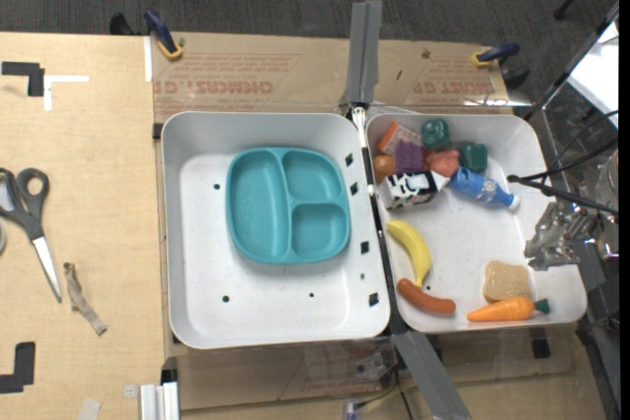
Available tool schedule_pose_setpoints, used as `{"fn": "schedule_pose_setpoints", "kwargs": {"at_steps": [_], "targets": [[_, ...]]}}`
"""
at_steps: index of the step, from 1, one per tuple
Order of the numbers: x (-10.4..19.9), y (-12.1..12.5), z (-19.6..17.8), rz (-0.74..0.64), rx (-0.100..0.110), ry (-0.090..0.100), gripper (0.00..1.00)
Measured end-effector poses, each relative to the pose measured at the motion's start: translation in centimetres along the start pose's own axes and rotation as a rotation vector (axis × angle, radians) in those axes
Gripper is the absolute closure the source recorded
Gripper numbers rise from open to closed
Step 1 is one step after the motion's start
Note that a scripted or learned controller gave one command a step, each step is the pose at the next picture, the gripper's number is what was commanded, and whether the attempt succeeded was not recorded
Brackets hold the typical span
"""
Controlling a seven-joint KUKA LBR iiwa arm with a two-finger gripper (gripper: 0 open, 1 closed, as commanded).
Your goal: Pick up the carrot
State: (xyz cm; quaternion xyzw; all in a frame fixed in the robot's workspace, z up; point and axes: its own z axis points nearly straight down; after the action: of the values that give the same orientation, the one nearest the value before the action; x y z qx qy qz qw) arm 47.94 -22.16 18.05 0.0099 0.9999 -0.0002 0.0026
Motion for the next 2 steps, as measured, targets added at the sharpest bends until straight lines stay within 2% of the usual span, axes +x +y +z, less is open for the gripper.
{"fn": "schedule_pose_setpoints", "kwargs": {"at_steps": [1,2], "targets": [[0.0,0.1,1.2,-0.268,-0.002,0.002,1.00],[-2.7,0.2,1.1,-0.748,-0.003,0.000,1.00]]}}
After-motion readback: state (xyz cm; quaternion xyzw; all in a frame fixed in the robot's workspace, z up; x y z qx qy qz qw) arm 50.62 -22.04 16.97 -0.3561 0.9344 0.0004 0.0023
